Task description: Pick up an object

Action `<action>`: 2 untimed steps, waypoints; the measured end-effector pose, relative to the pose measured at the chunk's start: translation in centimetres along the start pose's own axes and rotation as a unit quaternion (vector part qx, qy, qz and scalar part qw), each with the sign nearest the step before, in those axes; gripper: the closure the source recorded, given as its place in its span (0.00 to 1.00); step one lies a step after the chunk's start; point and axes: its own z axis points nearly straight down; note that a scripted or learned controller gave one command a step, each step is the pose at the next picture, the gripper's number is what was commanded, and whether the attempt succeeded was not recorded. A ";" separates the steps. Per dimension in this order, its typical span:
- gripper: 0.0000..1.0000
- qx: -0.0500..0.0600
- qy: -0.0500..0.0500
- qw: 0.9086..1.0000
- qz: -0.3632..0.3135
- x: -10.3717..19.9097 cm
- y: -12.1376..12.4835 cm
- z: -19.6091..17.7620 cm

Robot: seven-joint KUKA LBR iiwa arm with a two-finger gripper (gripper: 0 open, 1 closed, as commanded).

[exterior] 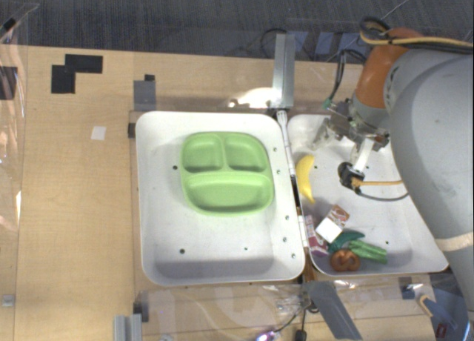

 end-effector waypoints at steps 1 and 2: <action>0.00 -0.001 0.001 1.000 -0.008 -2.2 -5.0 -0.2; 0.00 -0.001 0.001 1.000 -0.008 -2.2 -5.0 -0.2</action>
